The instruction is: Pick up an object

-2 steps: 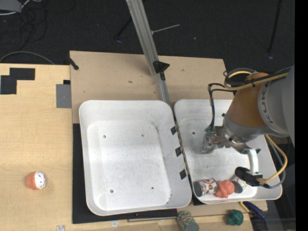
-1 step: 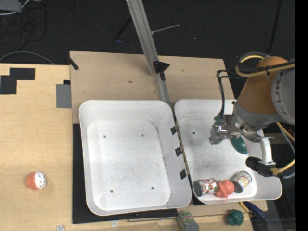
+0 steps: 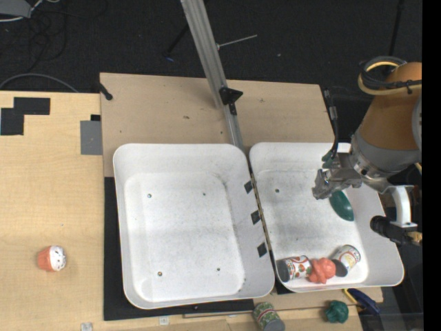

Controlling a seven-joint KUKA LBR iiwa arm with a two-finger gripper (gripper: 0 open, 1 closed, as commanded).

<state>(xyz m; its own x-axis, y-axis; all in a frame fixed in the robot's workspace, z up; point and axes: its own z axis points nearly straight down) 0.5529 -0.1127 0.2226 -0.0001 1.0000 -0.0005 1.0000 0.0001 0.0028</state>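
1. Reaching in from the right: grey arm w/ orange band (image 3: 390,109), two-finger gripper (image 3: 326,185) hanging over the right shallow white bin (image 3: 296,164), upper-middle part.
2. Gripper state: can't tell how far open. Finger tips blurring into grey hardware; nothing clearly seen between them.
3. Lying just right of and slightly below the gripper: dark teal-green oval object (image 3: 342,205), tilted, its top end meeting the gripper body. Can't tell whether gripped or just resting on the bin floor beside it.
4. Sitting well below the gripper, along the right bin's near edge: small can w/ red-and-white label (image 3: 296,267) on its side, red-orange lumpy soft-looking toy (image 3: 320,270) touching it, another small can w/ pale label (image 3: 347,259) just right of the toy.
5. Lying to the gripper's left: left shallow white bin (image 3: 138,178), side by side w/ the right one, black clips along the shared edge.
6. Standing up-left of the gripper: slanted grey metal rail (image 3: 210,61), running from the top down to the bins' junction.
7. Lying below the right bin, outside it: dark green fuzzy ball (image 3: 336,312) and a dark patterned can (image 3: 265,316) on the bench edge.
8. Resting far left of the gripper, on the light wood bench (image 3: 41,185): small round orange-and-white figure (image 3: 52,258).
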